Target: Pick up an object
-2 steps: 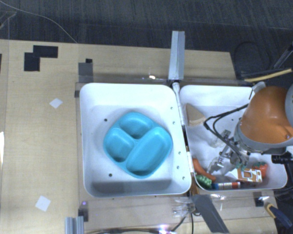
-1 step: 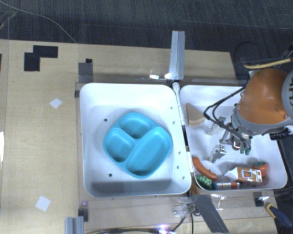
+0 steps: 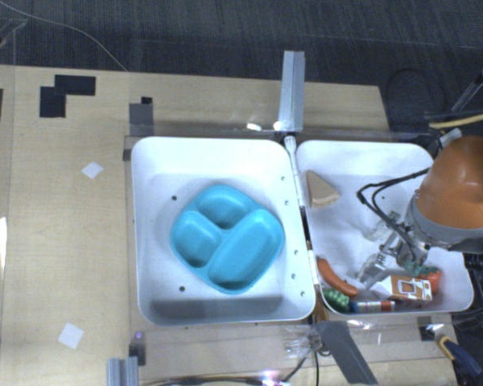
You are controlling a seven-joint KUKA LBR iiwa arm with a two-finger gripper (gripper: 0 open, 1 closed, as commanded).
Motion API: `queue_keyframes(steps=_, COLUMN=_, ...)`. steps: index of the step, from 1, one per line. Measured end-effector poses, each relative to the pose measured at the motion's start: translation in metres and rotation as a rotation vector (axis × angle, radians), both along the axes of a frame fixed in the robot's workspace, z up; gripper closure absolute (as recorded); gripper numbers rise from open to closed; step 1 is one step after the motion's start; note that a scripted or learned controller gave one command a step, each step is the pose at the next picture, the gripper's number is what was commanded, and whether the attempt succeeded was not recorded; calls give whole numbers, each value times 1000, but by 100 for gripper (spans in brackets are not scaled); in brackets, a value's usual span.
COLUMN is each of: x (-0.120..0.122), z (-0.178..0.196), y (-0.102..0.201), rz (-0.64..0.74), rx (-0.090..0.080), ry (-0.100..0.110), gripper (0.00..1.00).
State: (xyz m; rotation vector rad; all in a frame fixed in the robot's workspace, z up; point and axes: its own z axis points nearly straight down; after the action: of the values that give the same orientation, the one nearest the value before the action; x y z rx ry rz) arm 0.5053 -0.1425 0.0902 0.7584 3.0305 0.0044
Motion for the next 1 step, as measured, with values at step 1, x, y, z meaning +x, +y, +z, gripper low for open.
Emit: queue_keyframes(steps=1, x=4, z=13, y=0, rz=1, rx=-2, ry=-13, gripper=100)
